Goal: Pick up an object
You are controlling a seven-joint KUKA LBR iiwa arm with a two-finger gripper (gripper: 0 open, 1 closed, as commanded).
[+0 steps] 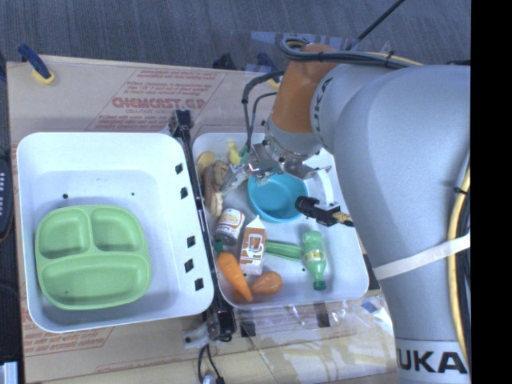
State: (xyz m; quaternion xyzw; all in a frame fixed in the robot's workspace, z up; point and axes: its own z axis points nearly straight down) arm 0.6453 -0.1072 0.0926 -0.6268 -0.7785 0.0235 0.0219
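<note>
1. My claw (264,165) sits low in the right bin (352,254), at the blue bowl (278,197); can't tell its state
2. Cardboard (160,102) on the counter reads "CHEMCAST GP"
3. Arm base reads "UKA"

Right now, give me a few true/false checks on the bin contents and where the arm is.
1. The green divided tray lies in the left bin. True.
2. The carrot lies in the left bin. False: it is in the right bin, near the front edge.
3. The blue bowl sits in the right bin, just under the arm's wrist. True.
4. The green bottle stands upright. False: it lies on its side.
5. The arm hangs over the left bin. False: the claw is over the right bin, by the blue bowl.
</note>
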